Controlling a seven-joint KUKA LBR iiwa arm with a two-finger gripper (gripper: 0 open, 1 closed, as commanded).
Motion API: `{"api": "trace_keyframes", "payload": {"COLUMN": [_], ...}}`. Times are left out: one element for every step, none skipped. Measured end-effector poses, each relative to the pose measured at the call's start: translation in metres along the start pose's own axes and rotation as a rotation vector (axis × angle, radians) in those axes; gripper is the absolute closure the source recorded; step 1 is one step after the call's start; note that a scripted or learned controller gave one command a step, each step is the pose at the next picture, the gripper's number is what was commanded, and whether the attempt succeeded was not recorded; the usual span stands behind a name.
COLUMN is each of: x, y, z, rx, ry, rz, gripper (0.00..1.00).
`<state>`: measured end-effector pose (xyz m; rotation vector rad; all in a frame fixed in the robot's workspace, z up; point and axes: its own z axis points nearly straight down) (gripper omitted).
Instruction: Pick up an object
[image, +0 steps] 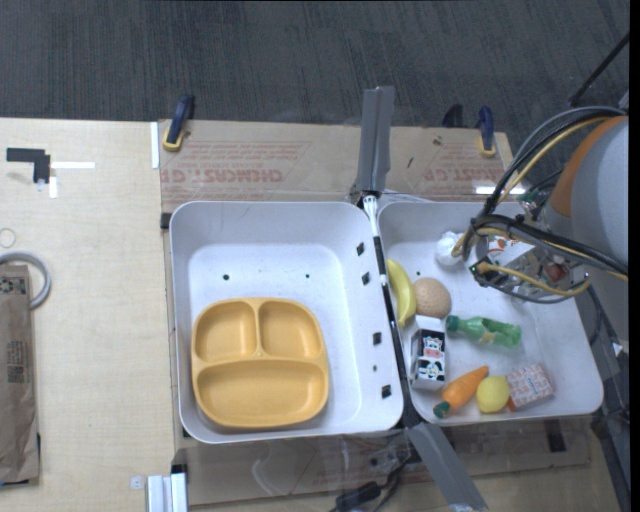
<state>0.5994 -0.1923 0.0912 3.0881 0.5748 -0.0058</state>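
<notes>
1. The gripper hangs over the right bin, near its far right corner, wrapped in cables. Whether it is open or closed cannot be told, and nothing is seen held in it.
2. The candidates for picking all lie in the right bin. A banana rests against its left wall, with a tan ball touching it. A small milk carton lies just nearer the front edge.
3. A green bottle lies on its side mid-bin. A carrot, a lemon and a pink block sit along the front edge. A small white object is toward the back, just beside the gripper.
4. Handling, as a judgement: these look like light, stiff plastic toys. The round ball and lemon would likely slip; the carton or the bottle's body offers flatter, surer sides to close across.
5. Count: eight loose objects, one of each kind.
6. The left bin holds one yellow divided plate, near its front left corner.
</notes>
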Motion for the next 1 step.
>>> {"api": "trace_keyframes", "payload": {"x": [0.0281], "y": [-0.025], "z": [-0.1088], "rx": [-0.001], "ry": [0.0], "rz": [-0.093], "gripper": [1.0]}}
